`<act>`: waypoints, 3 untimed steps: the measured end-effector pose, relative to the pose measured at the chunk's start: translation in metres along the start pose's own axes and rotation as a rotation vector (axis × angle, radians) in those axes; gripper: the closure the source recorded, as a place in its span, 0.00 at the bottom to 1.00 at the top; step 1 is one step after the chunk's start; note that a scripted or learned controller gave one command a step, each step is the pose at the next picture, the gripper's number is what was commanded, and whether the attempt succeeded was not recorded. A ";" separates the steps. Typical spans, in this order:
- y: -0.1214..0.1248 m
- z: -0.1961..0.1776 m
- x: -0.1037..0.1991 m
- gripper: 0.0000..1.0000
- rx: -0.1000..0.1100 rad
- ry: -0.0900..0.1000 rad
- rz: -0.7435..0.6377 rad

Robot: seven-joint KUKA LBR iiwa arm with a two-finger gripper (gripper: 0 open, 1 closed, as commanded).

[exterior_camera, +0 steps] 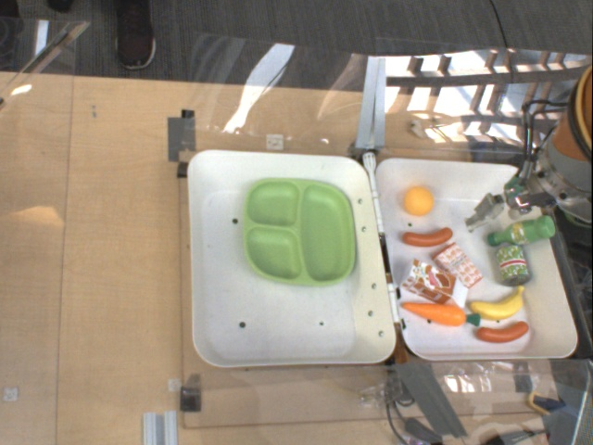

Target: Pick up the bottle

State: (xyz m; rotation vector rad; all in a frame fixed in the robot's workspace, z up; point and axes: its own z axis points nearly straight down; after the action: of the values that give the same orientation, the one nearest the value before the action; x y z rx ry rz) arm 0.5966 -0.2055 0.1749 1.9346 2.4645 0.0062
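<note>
Green bottle (523, 232) just below gripper (500, 207)

Arm (570, 156) cut off by right edge; gripper (505, 207) finger position indistinct. Labels on two packets (443, 274) and can (511, 263) too small to read (print blurred)

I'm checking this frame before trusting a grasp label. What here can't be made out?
- End effector: grip state unclear, too small and blurred beside the bottle.
- Arm: cut off by the right edge.
- Can label: too small to read.
- Packets: print unreadable.
</note>
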 end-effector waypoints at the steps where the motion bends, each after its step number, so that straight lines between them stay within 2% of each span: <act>1: 0.049 0.084 -0.012 0.00 -0.007 -0.004 0.043; 2: -0.001 -0.012 0.000 0.00 0.000 0.000 -0.207; 3: 0.065 0.084 -0.010 0.00 -0.001 -0.003 -0.102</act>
State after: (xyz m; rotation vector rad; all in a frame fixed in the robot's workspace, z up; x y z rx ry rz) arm 0.6631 -0.1999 0.0917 1.8046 2.5581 0.0037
